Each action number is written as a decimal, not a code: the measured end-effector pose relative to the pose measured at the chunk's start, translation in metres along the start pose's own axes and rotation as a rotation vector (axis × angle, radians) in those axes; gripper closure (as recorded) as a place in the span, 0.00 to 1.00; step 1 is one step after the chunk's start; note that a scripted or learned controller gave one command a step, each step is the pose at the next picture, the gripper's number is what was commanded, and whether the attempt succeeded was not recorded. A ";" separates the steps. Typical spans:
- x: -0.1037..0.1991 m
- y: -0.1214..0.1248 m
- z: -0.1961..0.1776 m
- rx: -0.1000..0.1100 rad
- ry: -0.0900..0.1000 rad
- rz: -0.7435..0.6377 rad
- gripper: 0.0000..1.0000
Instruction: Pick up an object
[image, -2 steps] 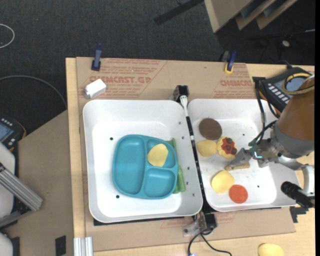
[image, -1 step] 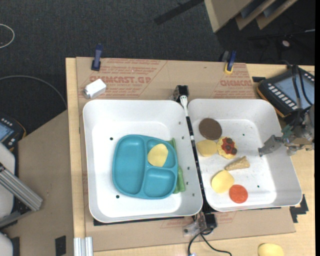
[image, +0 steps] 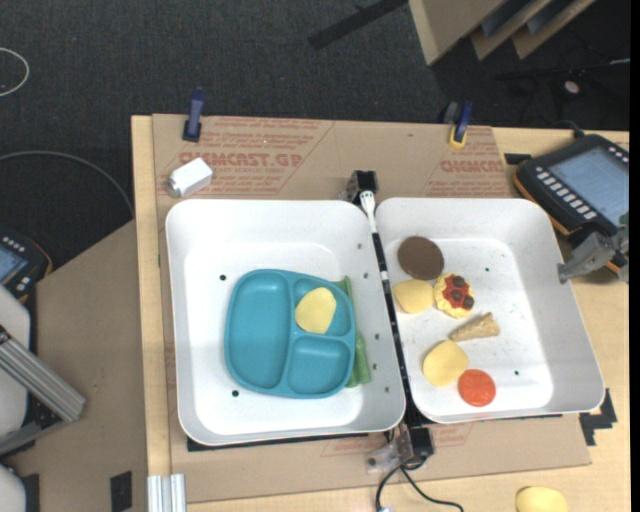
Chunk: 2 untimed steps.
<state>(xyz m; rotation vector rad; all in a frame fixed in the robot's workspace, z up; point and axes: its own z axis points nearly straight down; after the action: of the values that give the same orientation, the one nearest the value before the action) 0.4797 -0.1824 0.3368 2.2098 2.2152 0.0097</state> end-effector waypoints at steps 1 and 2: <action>0.012 0.002 -0.142 -0.005 -0.002 -0.001 0.00; 0.011 0.003 -0.145 0.006 0.000 0.001 1.00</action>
<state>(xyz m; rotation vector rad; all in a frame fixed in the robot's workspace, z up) 0.4803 -0.1706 0.4816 2.2139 2.2169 0.0027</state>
